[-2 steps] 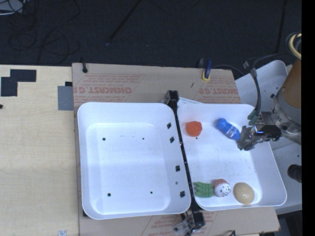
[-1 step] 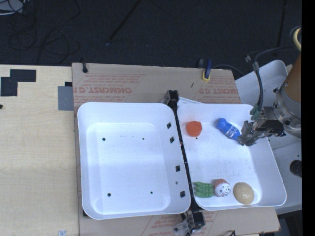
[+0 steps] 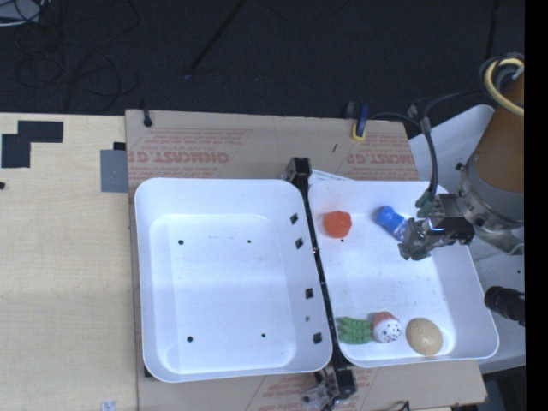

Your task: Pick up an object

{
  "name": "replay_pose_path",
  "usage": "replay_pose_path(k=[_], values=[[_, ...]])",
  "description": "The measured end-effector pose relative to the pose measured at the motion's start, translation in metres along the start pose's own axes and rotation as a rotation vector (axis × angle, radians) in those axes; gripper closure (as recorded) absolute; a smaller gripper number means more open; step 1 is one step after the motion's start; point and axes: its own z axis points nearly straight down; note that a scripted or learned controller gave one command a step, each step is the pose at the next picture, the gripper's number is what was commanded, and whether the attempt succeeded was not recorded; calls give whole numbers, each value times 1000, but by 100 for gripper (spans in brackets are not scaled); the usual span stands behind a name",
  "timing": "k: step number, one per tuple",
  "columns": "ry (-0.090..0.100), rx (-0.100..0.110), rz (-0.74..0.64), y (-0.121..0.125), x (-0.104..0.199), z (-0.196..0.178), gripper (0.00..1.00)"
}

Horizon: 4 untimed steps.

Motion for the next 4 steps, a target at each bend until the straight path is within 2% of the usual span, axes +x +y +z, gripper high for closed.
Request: replay_pose_path(k=[1, 2, 3, 4], values=[[-1, -4, 0, 0, 16, -6, 100], [-1, -1, 1, 0, 18, -1, 100], [-1, -8, 0, 0, 24, -75, 100], [0, 9, 1, -1, 45, 48, 100]])
